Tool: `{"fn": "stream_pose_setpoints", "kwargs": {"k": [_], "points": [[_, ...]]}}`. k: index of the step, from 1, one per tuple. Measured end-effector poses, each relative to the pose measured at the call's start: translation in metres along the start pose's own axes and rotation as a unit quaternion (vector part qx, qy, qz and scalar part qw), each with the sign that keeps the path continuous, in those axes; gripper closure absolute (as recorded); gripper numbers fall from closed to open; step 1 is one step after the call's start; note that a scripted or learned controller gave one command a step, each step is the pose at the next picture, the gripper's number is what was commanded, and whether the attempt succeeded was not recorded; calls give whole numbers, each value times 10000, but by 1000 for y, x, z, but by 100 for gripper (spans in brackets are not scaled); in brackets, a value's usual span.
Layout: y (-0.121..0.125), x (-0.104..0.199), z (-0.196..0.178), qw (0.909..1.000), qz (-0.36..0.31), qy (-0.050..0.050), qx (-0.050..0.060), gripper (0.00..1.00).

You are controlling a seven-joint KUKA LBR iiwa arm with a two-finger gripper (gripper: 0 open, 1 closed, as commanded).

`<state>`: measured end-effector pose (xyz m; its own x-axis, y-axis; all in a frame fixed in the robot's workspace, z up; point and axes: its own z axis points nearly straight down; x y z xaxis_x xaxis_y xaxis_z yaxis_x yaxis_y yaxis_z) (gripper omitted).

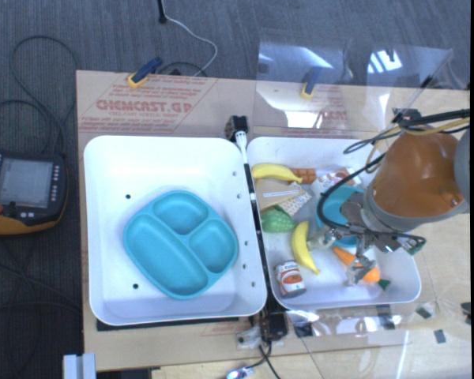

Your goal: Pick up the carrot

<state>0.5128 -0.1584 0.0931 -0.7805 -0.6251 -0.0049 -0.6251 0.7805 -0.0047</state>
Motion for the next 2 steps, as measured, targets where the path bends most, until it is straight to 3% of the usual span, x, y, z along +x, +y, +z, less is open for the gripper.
{"fn": "stream_pose_setpoints", "kwargs": {"k": [1,2], "points": [[30,-4,0,9965,832,-41,73,0],[33,-10,1,9995,-298,-40,64,0]]}}
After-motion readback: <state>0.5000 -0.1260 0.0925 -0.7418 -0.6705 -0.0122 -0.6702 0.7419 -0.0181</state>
